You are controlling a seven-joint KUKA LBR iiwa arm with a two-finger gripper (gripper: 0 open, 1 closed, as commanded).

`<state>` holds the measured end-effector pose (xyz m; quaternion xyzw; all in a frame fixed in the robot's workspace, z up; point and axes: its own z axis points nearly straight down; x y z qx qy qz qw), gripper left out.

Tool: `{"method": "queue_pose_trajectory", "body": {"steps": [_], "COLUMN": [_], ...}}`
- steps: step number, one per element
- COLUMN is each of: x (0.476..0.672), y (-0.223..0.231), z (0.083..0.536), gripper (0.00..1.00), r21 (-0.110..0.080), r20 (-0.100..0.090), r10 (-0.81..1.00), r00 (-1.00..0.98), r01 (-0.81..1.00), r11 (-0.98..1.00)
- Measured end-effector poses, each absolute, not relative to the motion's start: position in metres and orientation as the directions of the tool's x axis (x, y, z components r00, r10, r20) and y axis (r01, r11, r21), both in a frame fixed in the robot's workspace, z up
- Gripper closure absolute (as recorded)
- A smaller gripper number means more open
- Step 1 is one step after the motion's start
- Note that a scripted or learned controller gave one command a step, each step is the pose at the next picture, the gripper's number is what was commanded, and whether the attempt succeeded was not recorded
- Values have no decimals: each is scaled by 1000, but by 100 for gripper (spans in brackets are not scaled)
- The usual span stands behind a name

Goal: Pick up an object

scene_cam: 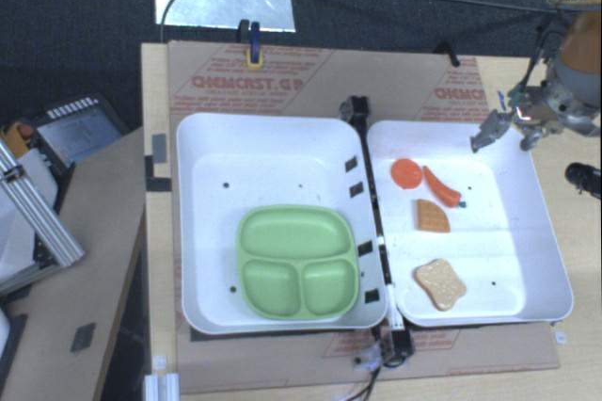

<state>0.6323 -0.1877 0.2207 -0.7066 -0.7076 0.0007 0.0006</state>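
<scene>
The right bin (527,230) holds a round orange-red slice (406,172), a long orange carrot-like piece (442,187), an orange-brown wedge (433,216) and a tan bread slice (440,283). My gripper (511,134) hangs over the bin's far right corner with its fingers spread apart and nothing between them. It is well to the right of and beyond the food pieces.
The left bin (216,154) carries a green three-part tray (296,260). A black clamp strip (372,201) runs between the bins. A yellow clip (253,51) and cables lie behind them, and a grey device (80,131) sits at far left.
</scene>
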Motion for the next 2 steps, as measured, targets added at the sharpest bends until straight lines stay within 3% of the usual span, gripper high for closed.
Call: {"method": "queue_pose_trajectory", "body": {"steps": [2], "x": [616], "y": [-181], "z": [113], "gripper": [0], "r21": [-2], "r20": [0], "r10": [1000], "r00": [-1], "r01": [1000], "r11": [1]}}
